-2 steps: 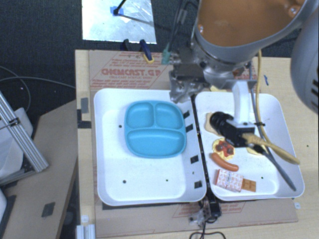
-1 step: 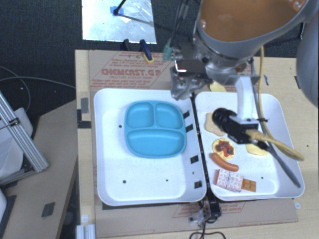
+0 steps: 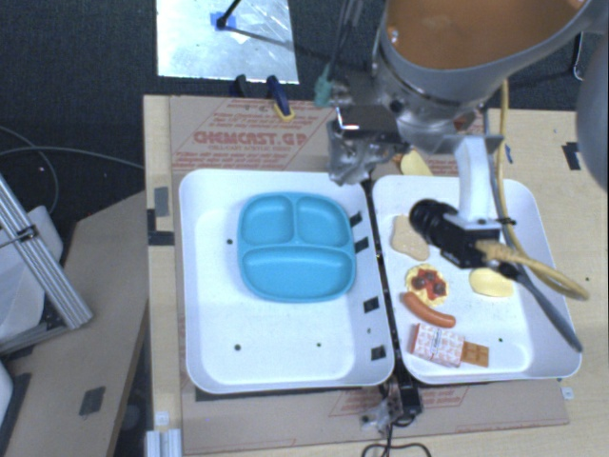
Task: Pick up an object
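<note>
The arm point(image 3: 495, 27) reaches in from the view's right, and the jaws hang at the far rims of the two bins, over the seam where they meet. Whether the jaws are open or closed cannot be told, and nothing can be seen in them.

All the loose things lie nearer the camera than the jaws. The blue plate point(image 3: 295, 246) sits in the left bin point(image 3: 205, 350), down-left of the jaws. In the right bin point(image 3: 533, 350), a yellow piece point(image 3: 415, 165) lies just right of the jaws at the far rim. Down-right of the jaws are a cracker point(image 3: 409, 241), pizza point(image 3: 427, 282), a sausage point(image 3: 428, 310) and a wafer point(image 3: 438, 344). A lemon point(image 3: 491, 282) lies further right. Both bins rest on the bench point(image 3: 162, 160).
</note>
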Controlling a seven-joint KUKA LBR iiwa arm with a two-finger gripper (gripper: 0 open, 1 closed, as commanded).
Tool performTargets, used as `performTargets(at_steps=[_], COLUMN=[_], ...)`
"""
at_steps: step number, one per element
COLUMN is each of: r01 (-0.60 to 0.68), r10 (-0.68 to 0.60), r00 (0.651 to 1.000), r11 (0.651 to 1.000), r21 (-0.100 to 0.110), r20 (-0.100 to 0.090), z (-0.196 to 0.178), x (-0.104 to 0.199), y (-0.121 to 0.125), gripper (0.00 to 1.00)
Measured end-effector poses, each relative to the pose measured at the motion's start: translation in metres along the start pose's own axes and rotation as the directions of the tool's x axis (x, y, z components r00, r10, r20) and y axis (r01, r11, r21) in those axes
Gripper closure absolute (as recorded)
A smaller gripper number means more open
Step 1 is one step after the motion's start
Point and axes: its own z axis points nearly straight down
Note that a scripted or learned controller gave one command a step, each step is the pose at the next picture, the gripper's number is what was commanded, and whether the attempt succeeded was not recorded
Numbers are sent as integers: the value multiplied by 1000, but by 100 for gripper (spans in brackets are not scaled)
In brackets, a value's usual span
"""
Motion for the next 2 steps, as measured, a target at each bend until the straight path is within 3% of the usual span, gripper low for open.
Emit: performTargets(at_steps=[1,2], r01=[-32,-22], r10=[32,22], r00=[999,1000], r11=[999,1000], r21=[19,8], r20=[8,4], z=[82,67], x=[-55,-52], y=[-5,-4], gripper=[100,100])
